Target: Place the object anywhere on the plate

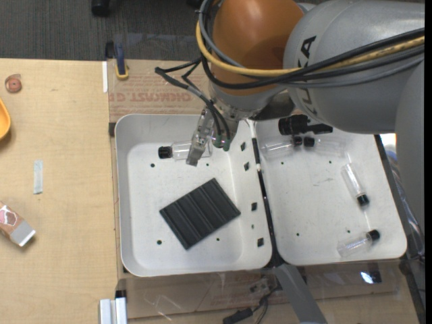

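Bench surface [54, 181] of pale wood is seen along the left, with an orange object [3, 121] cut off at its left edge, a small reddish disc [13, 83] near its far left corner, a short grey strip [38, 177] lying further in, and a small red-and-grey block [15, 225] below that by the left edge. The left bin [131, 248] is set beside it; a dark ribbed plate [200, 212] is laid tilted on its floor, toward the near middle. A clear vial with a black cap [174, 152] is seen in the far part of this bin, well apart from the plate, its cap pointed at the left wall. The gripper [197, 152] is lowered right at the vial's uncapped end, and the vial appears to be caught between its grey fingers [201, 140], though the contact is too small to be told with certainty. The right bin [398, 228] is seen beyond the shared wall; three more clear vials are laid in it, one [287, 145] near its far left corner under the arm, one [355, 184] by the right wall, and one [356, 242] near the near right corner.
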Controlling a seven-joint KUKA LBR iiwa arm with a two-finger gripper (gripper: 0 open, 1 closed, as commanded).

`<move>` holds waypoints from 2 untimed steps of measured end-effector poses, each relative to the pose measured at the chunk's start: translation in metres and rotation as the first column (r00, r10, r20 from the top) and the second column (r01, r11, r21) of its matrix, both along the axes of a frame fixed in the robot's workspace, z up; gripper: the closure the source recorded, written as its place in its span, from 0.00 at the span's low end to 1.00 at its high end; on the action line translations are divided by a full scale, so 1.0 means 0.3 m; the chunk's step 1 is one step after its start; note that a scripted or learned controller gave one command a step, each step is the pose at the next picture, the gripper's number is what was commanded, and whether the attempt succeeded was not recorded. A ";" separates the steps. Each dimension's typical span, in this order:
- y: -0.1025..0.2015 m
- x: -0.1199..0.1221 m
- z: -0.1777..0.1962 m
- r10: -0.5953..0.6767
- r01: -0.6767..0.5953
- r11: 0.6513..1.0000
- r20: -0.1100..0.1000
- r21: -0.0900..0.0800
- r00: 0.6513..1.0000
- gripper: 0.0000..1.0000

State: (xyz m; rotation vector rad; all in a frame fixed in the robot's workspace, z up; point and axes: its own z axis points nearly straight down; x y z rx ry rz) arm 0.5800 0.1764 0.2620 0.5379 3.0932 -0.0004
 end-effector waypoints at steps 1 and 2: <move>0.000 0.000 0.000 0.000 0.000 1.000 0.000 0.000 1.000 0.00; -0.001 0.003 0.030 0.000 0.000 1.000 0.002 0.000 1.000 1.00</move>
